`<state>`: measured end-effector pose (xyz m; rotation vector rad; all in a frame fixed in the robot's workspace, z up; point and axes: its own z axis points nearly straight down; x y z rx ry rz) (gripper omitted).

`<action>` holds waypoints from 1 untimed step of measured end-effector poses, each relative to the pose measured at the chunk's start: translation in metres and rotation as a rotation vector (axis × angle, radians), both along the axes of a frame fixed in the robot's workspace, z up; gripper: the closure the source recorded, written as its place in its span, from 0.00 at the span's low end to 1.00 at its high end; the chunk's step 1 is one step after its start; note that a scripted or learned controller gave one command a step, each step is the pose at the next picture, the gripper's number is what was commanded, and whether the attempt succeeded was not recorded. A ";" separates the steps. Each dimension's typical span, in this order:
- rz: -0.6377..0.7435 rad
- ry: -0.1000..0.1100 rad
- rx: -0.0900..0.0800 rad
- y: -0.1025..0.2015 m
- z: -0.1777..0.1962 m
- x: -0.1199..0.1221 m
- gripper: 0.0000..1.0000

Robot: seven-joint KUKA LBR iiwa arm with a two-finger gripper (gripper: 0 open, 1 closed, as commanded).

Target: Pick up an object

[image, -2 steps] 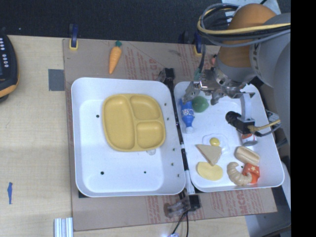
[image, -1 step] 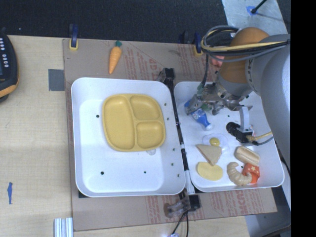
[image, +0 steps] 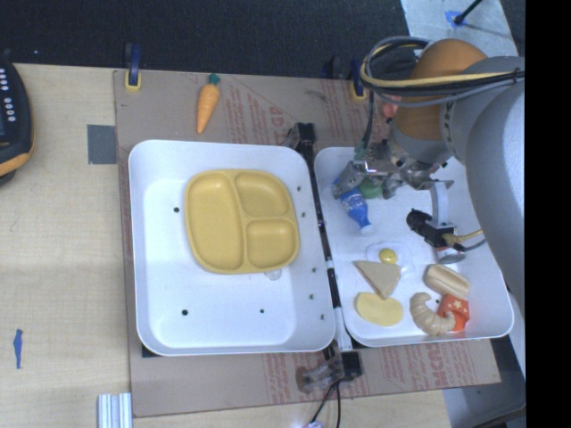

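My gripper hangs low over the far left corner of the right bin. A small blue bottle lies tilted right under it, its upper end tucked beneath the gripper. Whether they touch is hidden. Nearer the front of that bin lie a fried egg, a tan sandwich wedge, a yellow disc, a curled shrimp-like toy, a bun and a small red piece.
The left bin holds a yellow divided plate. A toy carrot lies on the bench behind the bins. A dark handheld device sits at the far left edge. The arm's grey body covers the right bin's right side.
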<state>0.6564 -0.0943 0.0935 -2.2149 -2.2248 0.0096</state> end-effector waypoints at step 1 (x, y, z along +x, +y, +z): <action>0.003 0.010 0.001 -0.001 0.011 -0.001 1.00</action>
